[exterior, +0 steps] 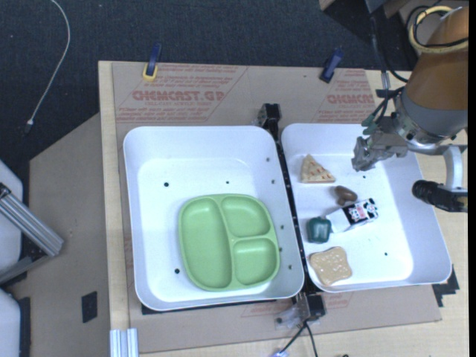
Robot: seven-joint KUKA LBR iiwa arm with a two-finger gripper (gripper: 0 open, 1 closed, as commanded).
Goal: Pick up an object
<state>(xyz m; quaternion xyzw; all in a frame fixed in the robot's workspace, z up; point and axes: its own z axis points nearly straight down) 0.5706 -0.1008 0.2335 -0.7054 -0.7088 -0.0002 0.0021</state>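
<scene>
While the arm (435,73) reaches in from the right, its gripper (366,155) hangs over the upper part of the right bin (416,274). Whether it is spread or pressed together, I cannot tell from here: the dark metal blurs into one lump. Nothing visible is pinched in it.

Right bin, five things lying loose on the floor:
- a tan wedge like a sandwich or pizza slice (316,169), upper left, just left of the gripper and apart from it
- a small brown lump (344,194) below that
- a black-and-white carton-like piece (360,213), just beside the brown lump, lower right of it
- a dark green cup-like thing (319,230), close to the bin's left wall, near the carton
- a toast slice (330,265), tan, at the bottom left corner

Left bin (141,155): a pale green divided plate (227,241), three compartments, sitting in the lower middle.

Both bins rest side by side on a cardboard sheet (223,88) with red lettering. Two clamps (152,62) hold its far edge, one yellow and blue, one blue.
</scene>
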